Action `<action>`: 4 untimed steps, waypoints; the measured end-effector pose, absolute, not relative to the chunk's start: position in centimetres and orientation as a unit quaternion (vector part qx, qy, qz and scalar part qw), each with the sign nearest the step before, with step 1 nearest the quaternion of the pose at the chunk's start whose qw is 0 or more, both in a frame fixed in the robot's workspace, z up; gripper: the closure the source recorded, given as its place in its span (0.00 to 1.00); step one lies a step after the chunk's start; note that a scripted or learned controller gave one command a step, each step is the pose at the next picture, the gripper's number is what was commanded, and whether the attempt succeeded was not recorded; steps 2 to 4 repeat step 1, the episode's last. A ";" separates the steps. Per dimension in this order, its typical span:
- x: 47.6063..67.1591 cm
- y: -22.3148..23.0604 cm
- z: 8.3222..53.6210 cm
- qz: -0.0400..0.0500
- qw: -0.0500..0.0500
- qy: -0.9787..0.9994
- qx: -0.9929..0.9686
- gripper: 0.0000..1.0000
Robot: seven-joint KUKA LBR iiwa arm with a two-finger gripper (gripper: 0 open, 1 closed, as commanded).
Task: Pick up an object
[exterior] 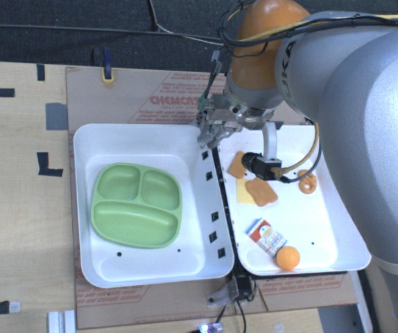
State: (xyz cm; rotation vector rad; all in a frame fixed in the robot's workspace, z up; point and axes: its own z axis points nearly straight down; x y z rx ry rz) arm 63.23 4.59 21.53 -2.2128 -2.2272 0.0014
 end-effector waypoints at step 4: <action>62.3 9.6 20.8 0.001 0.001 -0.709 -0.705 1.00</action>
